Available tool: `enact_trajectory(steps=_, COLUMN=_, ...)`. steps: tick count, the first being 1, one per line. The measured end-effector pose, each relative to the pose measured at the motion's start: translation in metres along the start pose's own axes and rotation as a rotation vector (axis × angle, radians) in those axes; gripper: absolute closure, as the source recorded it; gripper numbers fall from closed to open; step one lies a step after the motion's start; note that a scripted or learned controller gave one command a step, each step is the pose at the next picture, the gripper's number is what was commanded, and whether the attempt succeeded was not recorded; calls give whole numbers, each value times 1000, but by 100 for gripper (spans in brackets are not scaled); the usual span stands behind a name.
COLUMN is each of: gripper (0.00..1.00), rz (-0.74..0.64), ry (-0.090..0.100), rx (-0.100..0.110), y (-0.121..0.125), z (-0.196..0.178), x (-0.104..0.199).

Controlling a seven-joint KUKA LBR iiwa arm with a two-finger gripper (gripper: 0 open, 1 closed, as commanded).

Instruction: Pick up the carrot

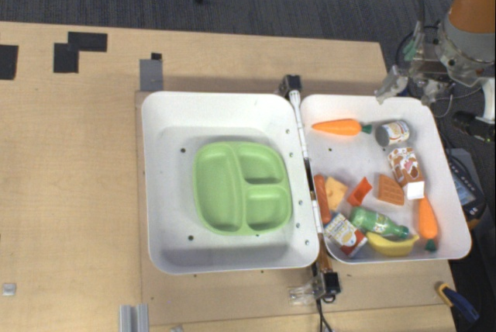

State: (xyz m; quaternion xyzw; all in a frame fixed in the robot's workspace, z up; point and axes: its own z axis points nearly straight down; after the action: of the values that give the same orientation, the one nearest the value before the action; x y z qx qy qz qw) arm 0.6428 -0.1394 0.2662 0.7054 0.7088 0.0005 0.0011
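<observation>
An orange carrot [337, 126] with a green stem end lies on its side at the far left of the right bin [446, 167]. A second, shorter carrot [427, 219] lies near that bin's right wall, green end toward the front. My gripper [408, 88] hangs over the far rim of the right bin, up and to the right of the first carrot and well apart from both. Its fingers [386, 89] are spread open with nothing between them.
The right bin also holds a small can [393, 133], a snack pack [404, 164], a brown cracker [390, 189], a green bottle [378, 222], a banana [391, 245] and a small carton [343, 233]. A green divided plate [240, 187] sits in the left bin [167, 167].
</observation>
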Motion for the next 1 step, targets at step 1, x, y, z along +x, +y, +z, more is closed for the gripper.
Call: enact_trajectory(steps=1, gripper=0, rz=1, ry=3, rx=5, y=12, z=118, x=50)
